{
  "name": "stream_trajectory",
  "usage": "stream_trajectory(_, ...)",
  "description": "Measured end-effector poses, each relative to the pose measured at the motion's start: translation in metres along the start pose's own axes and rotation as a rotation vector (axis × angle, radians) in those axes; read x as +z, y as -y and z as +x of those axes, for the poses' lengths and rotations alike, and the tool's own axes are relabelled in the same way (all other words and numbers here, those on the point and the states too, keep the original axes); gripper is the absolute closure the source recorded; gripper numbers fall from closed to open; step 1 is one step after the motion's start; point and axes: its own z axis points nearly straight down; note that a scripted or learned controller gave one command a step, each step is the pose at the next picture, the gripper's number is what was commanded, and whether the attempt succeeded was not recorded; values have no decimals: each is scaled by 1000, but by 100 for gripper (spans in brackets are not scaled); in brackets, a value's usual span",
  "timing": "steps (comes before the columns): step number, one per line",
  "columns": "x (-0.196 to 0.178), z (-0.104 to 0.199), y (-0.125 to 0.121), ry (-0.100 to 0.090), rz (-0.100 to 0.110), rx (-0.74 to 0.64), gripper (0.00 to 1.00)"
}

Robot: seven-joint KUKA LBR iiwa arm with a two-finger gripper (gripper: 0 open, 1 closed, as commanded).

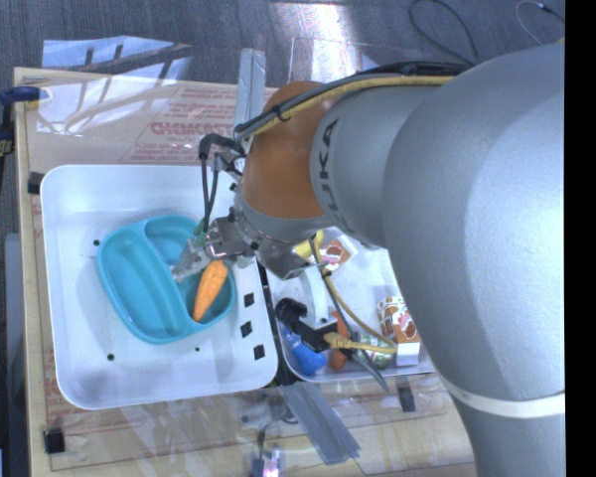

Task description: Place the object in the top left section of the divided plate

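Observation:
A blue divided plate (144,286) lies in the left white bin (79,366), right of the bin's middle. An orange carrot (211,290) is over the plate's right-hand section, its thick end up and its tip pointing down the view. My gripper (211,254) reaches down from the orange-banded wrist right above it. It is shut on the carrot, with the thick end between the fingers (192,257). The carrot's lower part looks close to the plate surface; I cannot tell if it touches. The arm hides the plate's upper right rim.
The right bin (298,371) holds a blue item (304,356), a yellow-orange piece (358,345), a red-and-white box (399,326) and a small packet (330,252). The big grey arm covers most of that bin. The wall between the bins runs just right of the plate.

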Motion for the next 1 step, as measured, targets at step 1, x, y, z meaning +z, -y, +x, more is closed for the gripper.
stream_trajectory(1,-9,0,0,0,3,-5,100)
